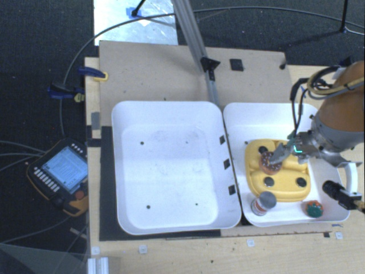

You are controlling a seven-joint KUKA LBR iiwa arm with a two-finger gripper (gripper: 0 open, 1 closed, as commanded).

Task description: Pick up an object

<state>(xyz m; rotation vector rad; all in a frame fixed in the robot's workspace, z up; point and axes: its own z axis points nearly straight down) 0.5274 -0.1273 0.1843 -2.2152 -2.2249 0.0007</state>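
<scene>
The arm (336, 110) came in from the right, grey with its orange band showing above the wrist, and its end effector (278, 154) sat low over the right bin (239, 119). The tip was down on top of a yellow moulded object (279, 178), right beside a small brownish ring-shaped thing (267, 162) resting on the yellow piece's upper left. A little green light glowed on the wrist just behind the tip. From where I stood I could not tell whether the end effector was released or clenched; the fingers were too small and dark against the clutter, and nothing was plainly between them.

The yellow object lay in the middle of the right bin, with dark round spots on its top face. Just below its lower left corner stood a small can (263, 203) with a grey lid and a reddish band, touching or nearly touching the yellow edge. Near the bin's lower right corner lay a small green and orange item (313, 209), apart from the can.

The left bin (122, 170) sat alongside, its rim meeting the right bin's rim, with 3 dark clips along the join. Both bins rested on a tan tabletop (154, 73). Off the tabletop's left, on the dark floor, lay a teach pendant (61, 173) with its screen lit blue.
</scene>
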